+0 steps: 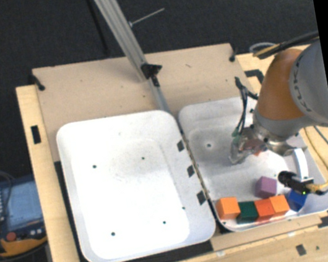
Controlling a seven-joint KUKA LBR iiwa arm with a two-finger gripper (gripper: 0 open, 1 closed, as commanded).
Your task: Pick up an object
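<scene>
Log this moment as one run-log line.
arm: over right bin | pincer: low, above bare floor | blocks: purple block, orange block by near wall, untouched | pick: not yet done

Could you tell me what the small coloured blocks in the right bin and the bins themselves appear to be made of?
The purple block, orange blocks and green block look like painted wood or matte plastic: flat, even colour, crisp edges, no glare. Which of the two cannot be told. The right bin and left bin look like moulded white plastic, judging by rounded corners, raised rims and a faintly scuffed, dull surface.
</scene>
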